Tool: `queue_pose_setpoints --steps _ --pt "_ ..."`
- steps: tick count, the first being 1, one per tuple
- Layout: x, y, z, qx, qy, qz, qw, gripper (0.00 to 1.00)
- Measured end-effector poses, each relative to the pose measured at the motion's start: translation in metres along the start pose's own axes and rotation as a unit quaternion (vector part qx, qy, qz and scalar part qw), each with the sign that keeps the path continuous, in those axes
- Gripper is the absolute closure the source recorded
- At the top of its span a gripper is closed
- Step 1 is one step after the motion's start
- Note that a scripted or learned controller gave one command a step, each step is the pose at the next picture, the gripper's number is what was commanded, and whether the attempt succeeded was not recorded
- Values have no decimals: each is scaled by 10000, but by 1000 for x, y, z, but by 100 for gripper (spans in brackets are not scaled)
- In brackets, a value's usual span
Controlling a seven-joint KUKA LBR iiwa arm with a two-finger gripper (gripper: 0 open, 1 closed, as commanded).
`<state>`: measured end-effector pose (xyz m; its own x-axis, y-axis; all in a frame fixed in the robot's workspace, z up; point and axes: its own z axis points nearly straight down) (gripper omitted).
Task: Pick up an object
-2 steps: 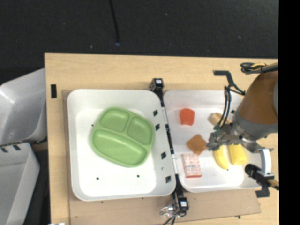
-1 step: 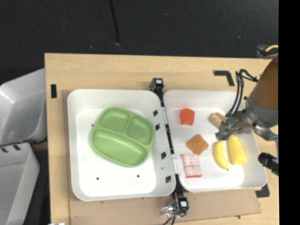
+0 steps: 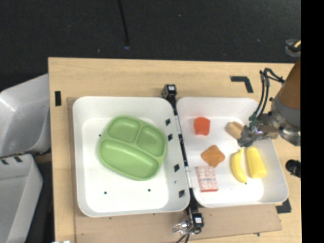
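The right bin (image 3: 223,108) holds a red cup-shaped block (image 3: 202,126), an orange-brown piece (image 3: 213,156), a tan bread-like item (image 3: 234,129), a yellow banana (image 3: 238,166), a yellow block (image 3: 255,162) and a pink-patterned white box (image 3: 206,178). My gripper (image 3: 249,137) hangs at the bin's right side, just right of the tan item and directly above the tops of the banana and yellow block. Nothing is seen between its fingers.
The left bin (image 3: 88,186) contains a green divided plate (image 3: 132,147). A row of black clips runs along the divider (image 3: 178,140) between the bins. Cables trail from the arm's wrist (image 3: 286,105) at the right edge. A white object lies off the bench at far left.
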<state>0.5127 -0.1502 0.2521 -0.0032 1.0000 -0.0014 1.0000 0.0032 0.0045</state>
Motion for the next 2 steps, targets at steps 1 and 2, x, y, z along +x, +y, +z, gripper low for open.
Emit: queue_pose_setpoints --steps 1,2 --pt "50 8 -9 5 10 -23 10000 100" --pt "96 16 -13 10 10 -19 10000 100"
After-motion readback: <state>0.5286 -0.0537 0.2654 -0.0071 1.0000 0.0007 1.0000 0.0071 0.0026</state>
